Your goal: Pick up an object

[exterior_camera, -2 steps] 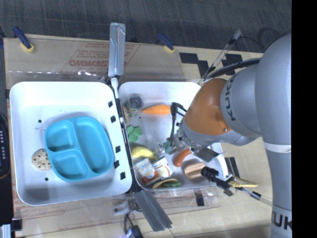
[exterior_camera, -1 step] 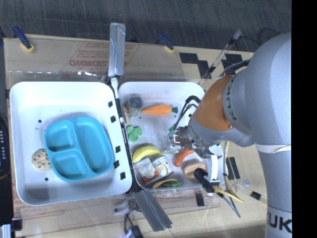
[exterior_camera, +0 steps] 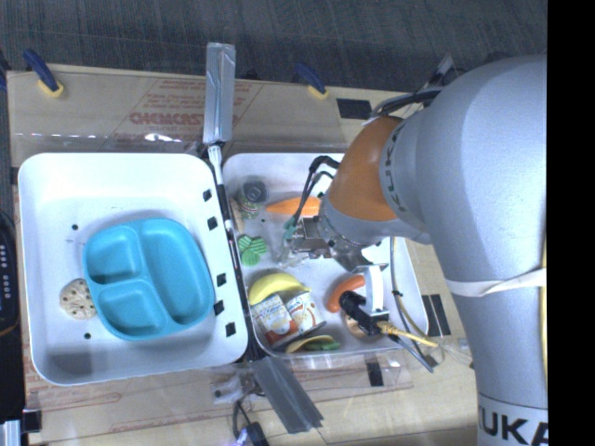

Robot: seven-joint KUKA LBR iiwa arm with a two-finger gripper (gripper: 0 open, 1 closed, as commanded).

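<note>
Pincer (exterior_camera: 299, 238) low in right bin (exterior_camera: 279, 167) (opening unclear)

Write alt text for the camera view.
A grey arm reaches from the right into the right bin, its gripper low among small toys and food packets. The left bin holds a blue divided tray and a cookie.

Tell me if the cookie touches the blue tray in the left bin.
Touching. The camera view shows the cookie pressed against the blue tray's left edge, no white bin floor between them.
</note>
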